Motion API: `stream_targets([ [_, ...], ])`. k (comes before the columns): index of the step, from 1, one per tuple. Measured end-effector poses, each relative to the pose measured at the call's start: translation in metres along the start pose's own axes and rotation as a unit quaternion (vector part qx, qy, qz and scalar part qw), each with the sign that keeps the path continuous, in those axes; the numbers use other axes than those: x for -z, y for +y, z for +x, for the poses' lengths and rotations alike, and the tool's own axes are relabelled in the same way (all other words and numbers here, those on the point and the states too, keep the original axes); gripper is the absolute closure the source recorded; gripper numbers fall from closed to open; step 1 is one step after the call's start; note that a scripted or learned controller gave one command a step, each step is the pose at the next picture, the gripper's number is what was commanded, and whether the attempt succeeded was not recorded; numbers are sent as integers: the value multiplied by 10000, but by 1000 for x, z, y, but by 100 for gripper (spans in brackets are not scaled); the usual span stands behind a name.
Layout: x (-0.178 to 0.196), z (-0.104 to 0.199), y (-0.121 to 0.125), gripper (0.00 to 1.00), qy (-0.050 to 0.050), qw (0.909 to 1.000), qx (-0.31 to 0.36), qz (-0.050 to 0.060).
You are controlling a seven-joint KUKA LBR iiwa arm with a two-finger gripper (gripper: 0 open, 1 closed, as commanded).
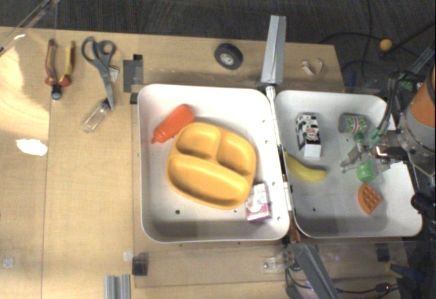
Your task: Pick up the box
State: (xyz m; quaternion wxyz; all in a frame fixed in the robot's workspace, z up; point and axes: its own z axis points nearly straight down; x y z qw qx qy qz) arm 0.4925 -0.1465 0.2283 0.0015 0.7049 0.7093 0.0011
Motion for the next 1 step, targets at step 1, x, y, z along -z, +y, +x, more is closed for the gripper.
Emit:
stream_targets([
  [1,-127,28,50,0,3,9960,-891,11],
])
